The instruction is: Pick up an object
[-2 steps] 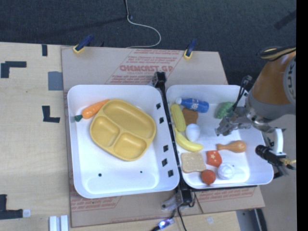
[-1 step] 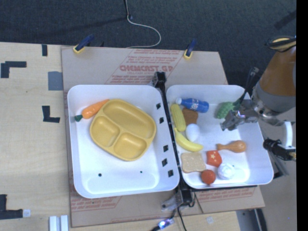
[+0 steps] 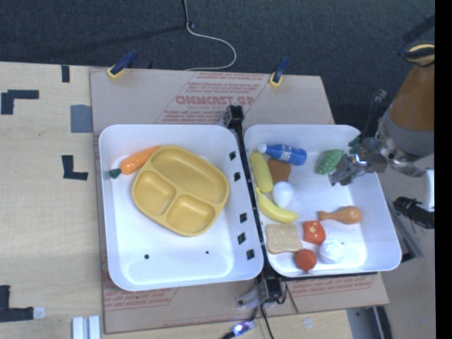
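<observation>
Wooden surface (image 3: 42, 189) bearing two shallow white bins. Yellow compartmented plastic tray (image 3: 181, 189) and orange toy carrot (image 3: 138, 159) in left bin (image 3: 169, 270). Gripper (image 3: 346, 171) low over right bin (image 3: 378, 249), just beside green leafy toy (image 3: 329, 162); finger state unreadable.

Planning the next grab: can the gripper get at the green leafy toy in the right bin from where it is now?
Probably yes. The gripper hangs just beside the green leafy toy, which lies near the right bin's far edge with nothing on top of it.
</observation>
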Robot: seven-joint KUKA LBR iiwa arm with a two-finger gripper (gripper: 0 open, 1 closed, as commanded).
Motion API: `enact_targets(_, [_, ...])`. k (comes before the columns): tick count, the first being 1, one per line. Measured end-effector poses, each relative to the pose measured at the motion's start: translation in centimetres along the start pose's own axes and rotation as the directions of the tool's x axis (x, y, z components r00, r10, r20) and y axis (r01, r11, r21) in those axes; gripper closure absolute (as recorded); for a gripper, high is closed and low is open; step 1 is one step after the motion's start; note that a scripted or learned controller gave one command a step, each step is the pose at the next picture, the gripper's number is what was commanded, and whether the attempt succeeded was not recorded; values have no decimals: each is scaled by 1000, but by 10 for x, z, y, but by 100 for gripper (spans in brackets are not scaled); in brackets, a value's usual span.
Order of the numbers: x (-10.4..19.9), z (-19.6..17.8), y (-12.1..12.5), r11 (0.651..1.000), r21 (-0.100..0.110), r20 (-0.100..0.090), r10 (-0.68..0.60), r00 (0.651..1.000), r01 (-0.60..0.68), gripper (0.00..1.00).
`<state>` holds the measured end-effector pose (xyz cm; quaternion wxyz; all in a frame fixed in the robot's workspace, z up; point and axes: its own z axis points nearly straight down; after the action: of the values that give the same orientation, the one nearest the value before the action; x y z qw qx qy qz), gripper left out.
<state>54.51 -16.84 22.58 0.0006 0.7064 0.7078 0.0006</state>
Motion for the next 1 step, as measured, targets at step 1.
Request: enact_targets(1, [50, -5, 37, 1000, 1, -1, -6, 1000, 6, 100])
